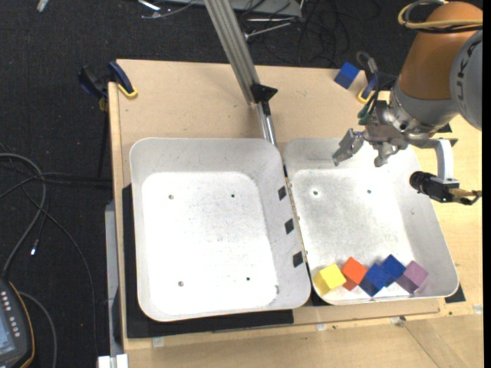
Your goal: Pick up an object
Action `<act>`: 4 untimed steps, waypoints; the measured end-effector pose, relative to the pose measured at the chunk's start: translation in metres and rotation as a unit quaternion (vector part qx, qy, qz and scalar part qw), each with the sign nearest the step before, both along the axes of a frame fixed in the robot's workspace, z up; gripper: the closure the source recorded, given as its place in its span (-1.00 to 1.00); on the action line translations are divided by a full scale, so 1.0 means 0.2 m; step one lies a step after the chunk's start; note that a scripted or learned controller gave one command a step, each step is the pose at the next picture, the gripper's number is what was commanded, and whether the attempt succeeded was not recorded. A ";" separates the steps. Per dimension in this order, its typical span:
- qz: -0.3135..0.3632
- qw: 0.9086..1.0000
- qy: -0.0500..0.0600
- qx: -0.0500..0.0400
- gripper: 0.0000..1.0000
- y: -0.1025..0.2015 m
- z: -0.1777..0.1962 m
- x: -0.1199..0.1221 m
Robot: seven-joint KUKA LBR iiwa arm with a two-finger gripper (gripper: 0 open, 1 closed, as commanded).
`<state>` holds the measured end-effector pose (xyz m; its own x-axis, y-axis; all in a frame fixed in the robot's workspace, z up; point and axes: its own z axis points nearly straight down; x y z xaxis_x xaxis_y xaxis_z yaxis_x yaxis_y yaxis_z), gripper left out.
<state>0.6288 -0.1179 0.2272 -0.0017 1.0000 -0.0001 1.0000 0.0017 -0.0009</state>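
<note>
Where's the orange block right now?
The orange block lies in the right bin, along its near edge, between the yellow block and the blue blocks. The gripper hangs open over the bin's far end.

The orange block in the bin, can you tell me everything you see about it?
The orange block is a small cube with a plain, solid-coloured, matte surface. It lies in the right bin, near the front edge, in a row of blocks. It sits turned a bit, corner toward the camera. The yellow block is right beside it on one side and a blue block on the other, both seeming to touch it. The gripper is far off, over the bin's back end.
</note>
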 end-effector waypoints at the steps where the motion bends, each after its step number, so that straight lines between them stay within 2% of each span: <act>1: 0.001 1.000 0.001 0.000 -1.00 0.10 -0.17 -0.02; 3: 0.002 1.000 0.001 0.001 -1.00 0.39 -0.16 -0.21; 4: 0.004 1.000 0.002 0.002 -1.00 0.74 -0.16 -0.40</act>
